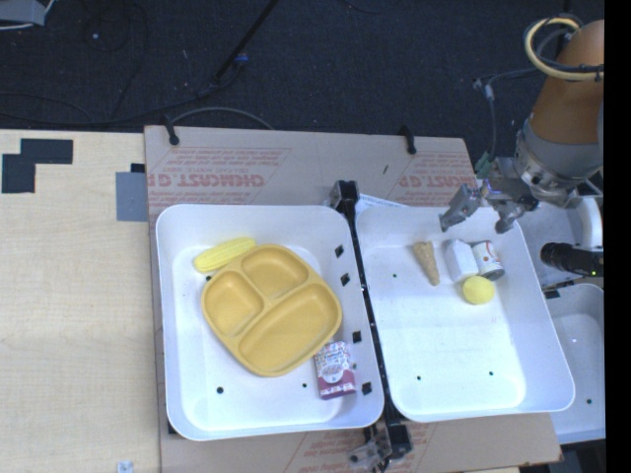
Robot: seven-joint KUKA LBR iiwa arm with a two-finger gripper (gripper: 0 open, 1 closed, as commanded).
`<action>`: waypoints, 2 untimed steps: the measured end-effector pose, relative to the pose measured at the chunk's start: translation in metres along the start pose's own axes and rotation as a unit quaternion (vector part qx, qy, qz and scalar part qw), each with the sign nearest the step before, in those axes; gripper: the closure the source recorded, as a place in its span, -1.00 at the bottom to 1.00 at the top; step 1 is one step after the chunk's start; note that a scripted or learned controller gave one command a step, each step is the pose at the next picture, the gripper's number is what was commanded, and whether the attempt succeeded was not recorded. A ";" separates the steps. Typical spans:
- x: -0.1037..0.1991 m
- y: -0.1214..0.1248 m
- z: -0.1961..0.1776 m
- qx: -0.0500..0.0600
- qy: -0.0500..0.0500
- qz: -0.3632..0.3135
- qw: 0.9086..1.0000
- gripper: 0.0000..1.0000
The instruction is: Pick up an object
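End effector (485, 208) hovers over the right bin's (463, 382) far corner, fingers spread wide, holding nothing. Step judged: approach, before any grasp. Candidates lie just below it: can (471, 259), ball (478, 290), cone (427, 261). Next move likely calls for descending over the can and closing. Left bin (182, 363) holds a tray (271, 308), corn (224, 254) and a packet (334, 369). Cardboard (296, 170) print reads mirrored, illegible.

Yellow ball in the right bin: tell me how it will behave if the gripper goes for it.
The yellow ball looks round, so it probably rolls if nudged. It touches the small can, which may get bumped too.
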State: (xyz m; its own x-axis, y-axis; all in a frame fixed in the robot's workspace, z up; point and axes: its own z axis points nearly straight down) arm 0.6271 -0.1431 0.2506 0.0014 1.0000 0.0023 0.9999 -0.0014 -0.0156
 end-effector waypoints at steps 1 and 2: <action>0.000 0.002 -0.008 -0.006 -0.001 -0.001 1.000 -1.00; -0.004 0.000 0.036 -0.005 -0.001 0.000 1.000 -1.00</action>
State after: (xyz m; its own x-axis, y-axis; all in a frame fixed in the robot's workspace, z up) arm 0.6268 -0.1468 0.2143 0.0005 1.0000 0.0005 1.0000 -0.0005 -0.0064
